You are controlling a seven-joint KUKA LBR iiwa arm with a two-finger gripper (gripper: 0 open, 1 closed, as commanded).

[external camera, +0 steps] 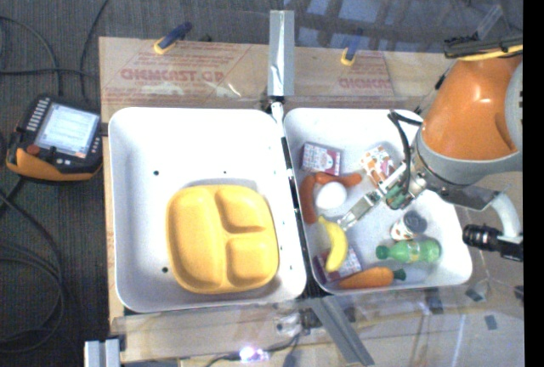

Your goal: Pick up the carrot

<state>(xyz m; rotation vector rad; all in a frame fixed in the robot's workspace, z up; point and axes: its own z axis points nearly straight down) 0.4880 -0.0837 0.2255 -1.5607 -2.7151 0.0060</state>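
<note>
Two bins sit side by side on the table [127, 72]. The left bin [136, 153] holds a tray [223, 239], lying toward its near side. The right bin [455, 268] holds the rest: a carton [320, 158] at the far left, a packet [376, 161] to its right, and an egg [331, 197] just near the carton. A banana [334, 245] lies near the egg, and the carrot [367, 278] lies along the near wall, touching the banana's near end. A bottle [410, 251] lies on its side right of the banana, just beyond the carrot, with a can [408, 226] just beyond it. The pincer [393, 189] is above the bin's middle, between egg and can. A pendant [56, 138] lies left of the table.
</note>
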